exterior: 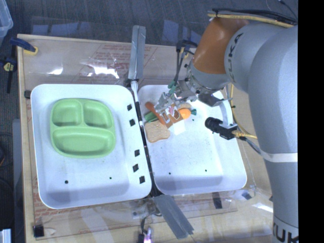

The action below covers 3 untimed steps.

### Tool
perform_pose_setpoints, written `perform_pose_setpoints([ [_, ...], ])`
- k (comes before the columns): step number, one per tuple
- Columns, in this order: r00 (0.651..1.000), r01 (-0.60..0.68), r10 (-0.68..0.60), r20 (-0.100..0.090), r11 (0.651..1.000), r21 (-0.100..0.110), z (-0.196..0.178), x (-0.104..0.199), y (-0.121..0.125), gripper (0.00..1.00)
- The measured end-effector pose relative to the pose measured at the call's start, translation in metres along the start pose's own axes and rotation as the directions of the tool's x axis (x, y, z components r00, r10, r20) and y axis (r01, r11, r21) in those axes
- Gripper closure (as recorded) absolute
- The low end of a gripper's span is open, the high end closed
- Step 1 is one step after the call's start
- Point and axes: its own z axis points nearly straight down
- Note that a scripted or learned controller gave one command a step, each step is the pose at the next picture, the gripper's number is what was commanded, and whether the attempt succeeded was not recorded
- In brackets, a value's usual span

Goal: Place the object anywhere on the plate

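Note:
A green divided plate [82, 127] lies in the left white bin [45, 186], toward its far left. In the far left corner of the right bin [202, 171] sits a cluster of toy food: a tan toast slice [157, 132], an orange stick-shaped piece [151, 108], a green piece [150, 117] and a round orange piece [185, 113]. My gripper [168, 107] is lowered into this cluster, right over the orange and brown pieces beside the toast. Its tip is partly hidden among the items, and whether anything is held is unclear.
A grey divider strip [136, 54] runs between the bins at the back. The black clips [135, 153] line the shared rim. The arm's grey body [263, 75] covers the right side of the right bin. A black cable connector [218, 126] hangs over that bin.

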Motion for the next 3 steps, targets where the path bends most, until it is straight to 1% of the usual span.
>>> perform_pose_setpoints([
  [1,0.990,0.143,-0.143,0.001,0.990,-0.001,0.005,0.097,0.026,1.00],
  [2,0.896,0.445,-0.445,0.005,0.896,-0.003,0.005,0.149,0.043,1.00],
  [3,0.896,0.444,-0.444,0.006,0.896,-0.004,0.005,0.149,0.043,0.00],
])
